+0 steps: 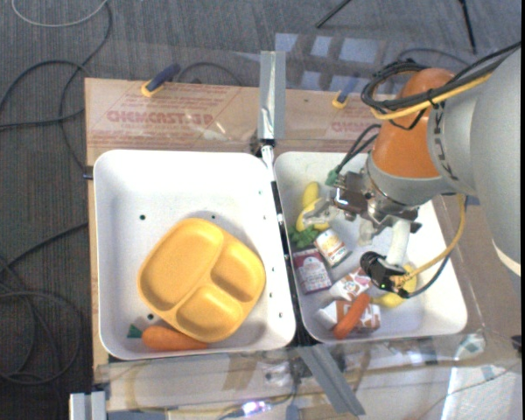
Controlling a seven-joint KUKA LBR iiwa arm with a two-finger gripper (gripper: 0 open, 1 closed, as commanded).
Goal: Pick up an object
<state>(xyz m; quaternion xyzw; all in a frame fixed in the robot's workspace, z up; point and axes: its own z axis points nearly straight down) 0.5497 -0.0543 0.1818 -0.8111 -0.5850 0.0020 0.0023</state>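
The gripper (348, 201) hangs low over the right bin (437, 318), toward its back-left corner, just beside a yellow toy (309, 199) and a small jar (332, 247) (how wide the claw stands, or whether it has hold of anything, I cannot tell). A yellow tray (203, 276) lies in the left bin (122, 182).

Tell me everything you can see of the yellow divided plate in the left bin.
The yellow divided plate looks like glossy moulded plastic, rounded in outline, with three sections: one large and two smaller. It lies turned at a slant on the floor of the left bin, toward the bin's near side. An orange carrot lies along its lower left edge, seemingly touching it. Nothing else touches it.
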